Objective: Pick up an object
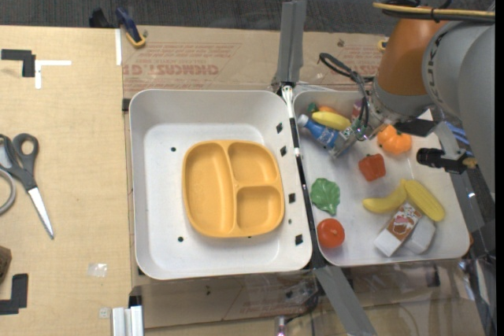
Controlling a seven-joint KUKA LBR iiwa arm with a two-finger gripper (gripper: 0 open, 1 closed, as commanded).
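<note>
Gripper (356, 131) sits low in the right bin (441, 248), beside a blue bottle (321, 134) and orange fruit (394, 141); its opening cannot be judged.

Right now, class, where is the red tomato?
The red tomato lies in the right-hand white bin, near its front left corner, just below the green leafy piece and left of the small carton.

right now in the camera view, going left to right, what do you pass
scissors → yellow divided plate in the left bin → green toy → red tomato → red block → orange fruit → banana
</note>
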